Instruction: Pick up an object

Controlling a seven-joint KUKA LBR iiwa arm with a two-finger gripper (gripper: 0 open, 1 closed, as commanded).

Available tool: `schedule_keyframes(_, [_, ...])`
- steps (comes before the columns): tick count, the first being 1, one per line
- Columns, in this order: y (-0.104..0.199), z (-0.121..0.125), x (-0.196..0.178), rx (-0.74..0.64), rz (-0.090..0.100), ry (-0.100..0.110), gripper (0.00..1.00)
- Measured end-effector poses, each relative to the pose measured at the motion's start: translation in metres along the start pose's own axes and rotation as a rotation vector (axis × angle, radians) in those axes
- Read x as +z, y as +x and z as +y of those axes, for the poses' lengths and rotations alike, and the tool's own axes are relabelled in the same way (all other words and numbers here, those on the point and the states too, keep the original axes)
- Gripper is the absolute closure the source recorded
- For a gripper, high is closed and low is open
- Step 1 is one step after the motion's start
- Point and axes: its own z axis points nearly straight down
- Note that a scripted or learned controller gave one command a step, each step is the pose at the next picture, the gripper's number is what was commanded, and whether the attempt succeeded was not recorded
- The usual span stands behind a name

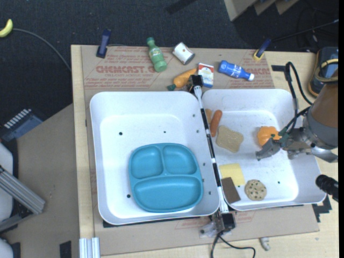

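The tool (270, 148) hangs low in the right bin (279, 98), its dark fingers pointing left, apparently brought down among the food so it can take one piece. Whether it is released or clenched I cannot tell; its tip is too small and dark to read, and nothing shows held in it.

The likeliest target, by my judgement, is the orange (265, 135), just above the tool and touching or nearly touching it. To the tool's left lies the bread (229, 139); further up-left the sausage (215, 121) rests along the wall between the bins. Below-left sit the cheese (231, 172), the brown bar (230, 190) and the cookie (255, 190). That makes six pieces in this bin, one of each, spread loosely so each can be reached alone.

Well to the tool's left, the other bin (107, 112) holds one blue tray (165, 177) with three compartments.

Beyond the bins, on the bench (86, 144), spare toys lie out of play: one green bottle (157, 55), one can (183, 52), one carton (205, 74), one blue bottle (235, 70) and an orange piece (183, 79) beside the carton.
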Motion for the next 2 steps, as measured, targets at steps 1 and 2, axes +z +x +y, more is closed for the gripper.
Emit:
schedule_keyframes(1, [-0.017,0.062,0.027,-0.001,-0.001,-0.003,0.00])
schedule_keyframes(2, [-0.075,0.080,0.103,-0.005,0.008,-0.001,0.00])
